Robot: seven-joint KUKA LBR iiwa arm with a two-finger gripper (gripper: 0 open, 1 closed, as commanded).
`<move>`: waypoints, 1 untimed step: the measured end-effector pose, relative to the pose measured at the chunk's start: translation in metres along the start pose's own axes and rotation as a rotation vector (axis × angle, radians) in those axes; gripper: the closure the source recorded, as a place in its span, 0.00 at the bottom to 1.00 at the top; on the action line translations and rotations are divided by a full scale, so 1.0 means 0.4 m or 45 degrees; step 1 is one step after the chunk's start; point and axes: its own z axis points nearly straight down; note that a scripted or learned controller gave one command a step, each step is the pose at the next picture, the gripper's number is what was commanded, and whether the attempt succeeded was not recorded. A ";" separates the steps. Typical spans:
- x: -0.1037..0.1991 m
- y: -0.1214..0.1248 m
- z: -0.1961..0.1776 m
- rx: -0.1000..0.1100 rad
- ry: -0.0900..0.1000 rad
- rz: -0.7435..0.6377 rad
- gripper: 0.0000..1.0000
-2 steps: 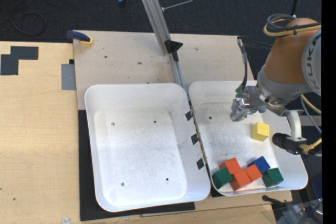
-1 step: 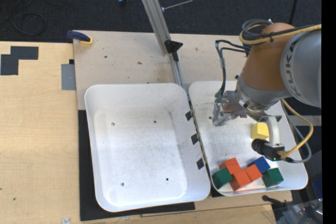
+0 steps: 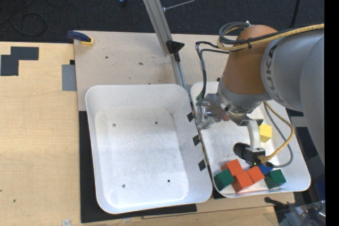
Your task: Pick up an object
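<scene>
- One blue-and-yellow clamp (image 3: 80, 37) lies at the far left corner of the bench (image 3: 122, 63)
- One left bin (image 3: 98, 114), white and shallow, takes up the near left part of the bench; four small dark specks dot its floor, two toward the far edge and two toward the near edge
- One long metal bar (image 3: 153, 5) slants over the far edge of the bench, and its lower end comes down at the far corners where the two bins meet
- Three black clips (image 3: 196, 140) sit in a row along the right edge of the left bin, in the seam between the bins
- One gripper (image 3: 203, 118) hangs over the left edge of the right bin (image 3: 302, 180), about midway along that edge and just beside the farthest clip; whether it is spread or closed cannot be told from here
- One grey arm (image 3: 296, 71) with an orange band reaches in from the right and covers the far part of the right bin
- Seven blocks lie in the right bin, all well apart from the gripper
- Six of them crowd along the near edge: one green block (image 3: 224, 179) by the near left corner, three orange blocks (image 3: 242, 181) touching one another just beside it, one small blue block (image 3: 265, 169) half hidden behind the rightmost orange one, and a second green block (image 3: 275, 179) toward the near right corner
- One yellow block (image 3: 265, 132) sits alone, farther from the near edge and toward the right edge, partly hidden by the robot
</scene>
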 end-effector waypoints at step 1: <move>0.130 -0.005 -0.044 -0.005 -0.001 -0.001 1.00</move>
